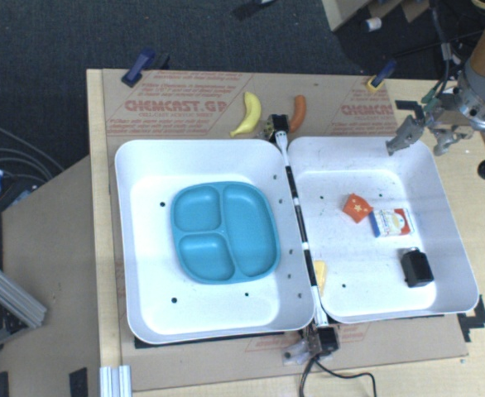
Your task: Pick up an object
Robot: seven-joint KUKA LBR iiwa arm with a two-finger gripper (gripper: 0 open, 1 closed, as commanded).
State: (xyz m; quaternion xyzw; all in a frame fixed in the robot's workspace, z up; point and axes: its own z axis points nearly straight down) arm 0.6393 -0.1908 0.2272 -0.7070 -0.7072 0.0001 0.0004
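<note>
Two bins: a left bin point(135, 222) and a right bin point(449, 222), shallow and white, side by side on the bench point(184, 98), touching along the middle seam.
Left bin contents: a blue divided plate point(224, 231) with three compartments, lying flat near the bin's centre.
Right bin contents: three small things, grouped toward 3 o'clock of the bin's centre.
Red object: a small red-orange block point(357, 208), nearest the centre, at about 10 o'clock from the packet.
Packet: a white packet with red and blue print point(391, 222), just beside the red block, apart from it by a narrow gap.
Black object: a dark block point(416, 268) at 5 o'clock from the packet, near the bin's right wall.
Gripper: the gripper point(425, 136) hangs over the right bin's rim at about 1 o'clock of that bin; its two fingers stand spread apart with nothing between them, well apart from the three things.
Seam: a small yellowish piece point(319, 275) lies on the divide toward 6 o'clock; possibly foam, too small to tell.
Bench behind the bins: a yellow banana point(247, 114) and an orange carrot-like piece point(297, 112) near 12 o'clock, close together but not touching.
Bench corners: a blue clip point(138, 68) at 11 o'clock, another blue clip point(381, 75) at 1 o'clock.
</note>
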